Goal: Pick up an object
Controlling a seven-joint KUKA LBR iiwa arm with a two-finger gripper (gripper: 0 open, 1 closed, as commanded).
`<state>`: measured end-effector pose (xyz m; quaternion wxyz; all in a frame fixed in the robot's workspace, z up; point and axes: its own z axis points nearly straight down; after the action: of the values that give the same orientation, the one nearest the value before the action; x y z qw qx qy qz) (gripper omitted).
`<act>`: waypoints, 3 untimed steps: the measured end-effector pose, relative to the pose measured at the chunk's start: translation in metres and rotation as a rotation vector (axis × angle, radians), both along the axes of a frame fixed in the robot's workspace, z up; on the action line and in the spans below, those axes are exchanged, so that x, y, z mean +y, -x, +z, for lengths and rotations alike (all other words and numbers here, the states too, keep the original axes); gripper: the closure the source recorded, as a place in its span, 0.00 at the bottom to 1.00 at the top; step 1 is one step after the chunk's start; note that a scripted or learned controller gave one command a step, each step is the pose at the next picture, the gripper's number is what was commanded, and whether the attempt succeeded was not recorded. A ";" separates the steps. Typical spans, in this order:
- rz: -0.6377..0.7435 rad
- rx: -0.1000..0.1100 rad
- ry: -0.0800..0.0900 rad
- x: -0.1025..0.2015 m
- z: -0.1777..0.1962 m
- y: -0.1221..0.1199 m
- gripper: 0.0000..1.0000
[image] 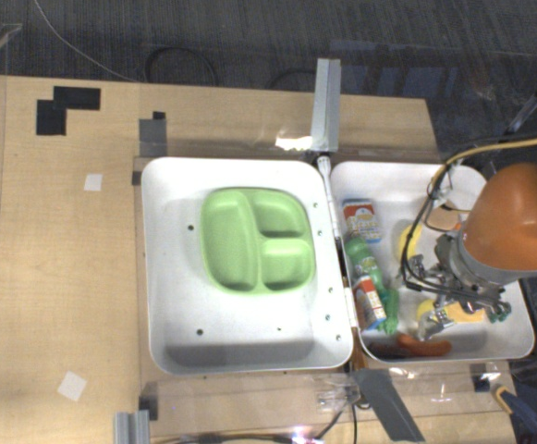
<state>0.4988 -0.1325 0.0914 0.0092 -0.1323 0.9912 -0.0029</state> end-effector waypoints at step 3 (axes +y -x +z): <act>-0.033 0.006 0.001 -0.075 0.036 -0.066 0.00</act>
<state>0.5646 -0.2077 0.1278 0.0063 -0.1160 0.9932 -0.0029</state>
